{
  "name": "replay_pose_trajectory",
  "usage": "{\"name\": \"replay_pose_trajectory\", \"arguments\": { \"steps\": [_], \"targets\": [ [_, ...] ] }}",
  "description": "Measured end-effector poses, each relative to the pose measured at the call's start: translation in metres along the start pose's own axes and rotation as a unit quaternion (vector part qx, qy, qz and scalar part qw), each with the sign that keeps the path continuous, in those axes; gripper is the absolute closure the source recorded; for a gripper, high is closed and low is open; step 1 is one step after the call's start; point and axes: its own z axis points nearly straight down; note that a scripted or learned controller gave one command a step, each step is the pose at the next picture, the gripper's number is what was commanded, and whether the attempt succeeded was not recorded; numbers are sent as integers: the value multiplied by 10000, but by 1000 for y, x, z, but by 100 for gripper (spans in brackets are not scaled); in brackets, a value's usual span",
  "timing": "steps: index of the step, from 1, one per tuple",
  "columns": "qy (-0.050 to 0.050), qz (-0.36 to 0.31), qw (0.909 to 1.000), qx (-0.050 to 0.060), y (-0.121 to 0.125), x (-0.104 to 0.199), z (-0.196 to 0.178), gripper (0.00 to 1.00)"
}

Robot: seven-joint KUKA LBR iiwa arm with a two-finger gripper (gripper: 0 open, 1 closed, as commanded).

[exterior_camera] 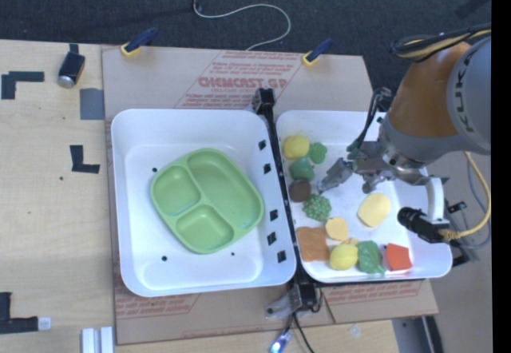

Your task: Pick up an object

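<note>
A: What sits nearest, along the front edge of the right bin (431,270)?

B: A row of play food: an orange-brown slab (311,243), a yellow piece (344,256), a green piece (370,257) and a red-orange block (398,257) at the right end. Just behind them lie a small yellow-orange piece (337,228) and a pale yellow lump (374,209).

A: And the middle of that bin?

B: A green broccoli-like floret (317,207), with a brown round piece (299,190) and a dark green piece (302,169) next to the divider. Farther back are a yellow lemon-like piece (296,146) and a green piece (318,153) just beside it.

A: Where is the gripper (334,176)?

B: Over the middle of the right bin, low, just right of the floret. Its fingers stand apart and nothing lies between them. The arm (435,108), grey with an orange band, comes in from the right.

A: The left bin (132,136)?

B: It holds a green divided tray (207,200), lying flat and turned at an angle.

A: Farther off?

B: Cardboard (231,80) under both bins, held by two clamps (139,41) at its far corners, and a thin cable (239,12) on the dark floor.
</note>
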Motion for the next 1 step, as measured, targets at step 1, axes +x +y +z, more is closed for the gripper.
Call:
{"name": "replay_pose_trajectory", "arguments": {
  "steps": [1],
  "targets": [
    [-14,1,10000,-41,-63,39,1,0]
  ]
}}
